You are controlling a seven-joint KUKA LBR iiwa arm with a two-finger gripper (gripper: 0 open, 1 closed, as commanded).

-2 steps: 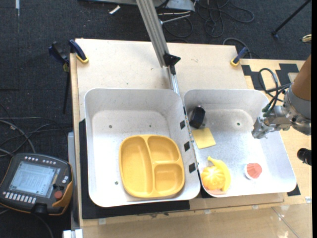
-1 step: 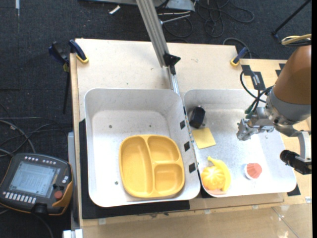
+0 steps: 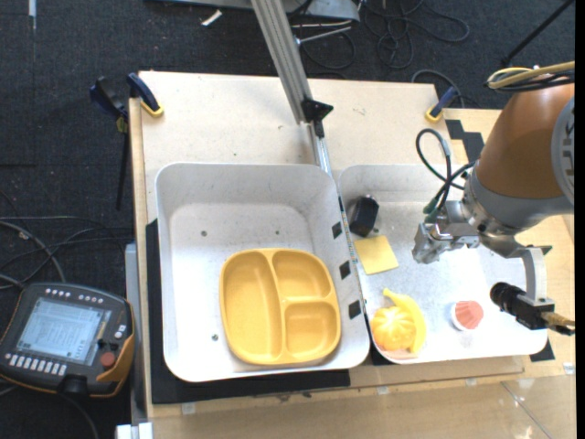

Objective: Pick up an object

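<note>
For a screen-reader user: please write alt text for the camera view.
A grey and orange robot arm reaches from the right over the right white bin, which holds a yellow toy, a yellow card, a black object and a small red piece. The left bin holds a yellow divided tray.

Bench (image 3: 228, 108) with two shallow white bins set side by side.
The pale, speckled bench top bears the left bin (image 3: 183, 199) and the right bin (image 3: 402, 179), their inner walls touching along the middle. A dark mat (image 3: 155, 337) shows under the left bin's near and left edges. Yellow-and-black clamps grip the bench at its far left corner (image 3: 142, 94) and far right corner (image 3: 443, 106). A slanted metal rail (image 3: 283, 48) meets the bench near the bins' far junction.
</note>
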